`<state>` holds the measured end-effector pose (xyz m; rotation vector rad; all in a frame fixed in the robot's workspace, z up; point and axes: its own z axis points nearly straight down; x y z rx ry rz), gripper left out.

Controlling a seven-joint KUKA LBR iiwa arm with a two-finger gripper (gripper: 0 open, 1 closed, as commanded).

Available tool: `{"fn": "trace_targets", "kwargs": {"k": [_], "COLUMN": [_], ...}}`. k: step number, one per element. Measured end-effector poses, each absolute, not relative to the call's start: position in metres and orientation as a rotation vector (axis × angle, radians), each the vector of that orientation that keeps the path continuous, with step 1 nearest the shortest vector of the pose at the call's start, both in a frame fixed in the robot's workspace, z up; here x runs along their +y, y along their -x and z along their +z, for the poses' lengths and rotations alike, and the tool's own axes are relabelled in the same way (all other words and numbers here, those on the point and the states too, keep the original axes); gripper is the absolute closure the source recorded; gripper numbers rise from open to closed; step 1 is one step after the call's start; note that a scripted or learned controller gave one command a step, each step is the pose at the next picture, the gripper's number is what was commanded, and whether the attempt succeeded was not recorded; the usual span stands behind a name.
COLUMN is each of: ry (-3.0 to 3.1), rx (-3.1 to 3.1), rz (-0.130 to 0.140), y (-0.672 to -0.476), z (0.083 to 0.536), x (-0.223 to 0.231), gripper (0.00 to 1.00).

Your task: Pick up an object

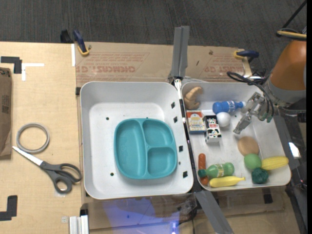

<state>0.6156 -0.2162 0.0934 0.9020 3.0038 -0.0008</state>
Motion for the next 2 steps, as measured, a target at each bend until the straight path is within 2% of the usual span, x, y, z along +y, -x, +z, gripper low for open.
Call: {"fn": "trace_targets", "kwargs": {"k": [1,2], "ry": [-1.084,-1.358], "rx": [2.947,2.832], "rz": [0.001,0.001], "y": [-0.545,-0.482], "z": [0.092,0.092], "x": [-0.195,-0.193], "gripper": [0.00,0.00]}}
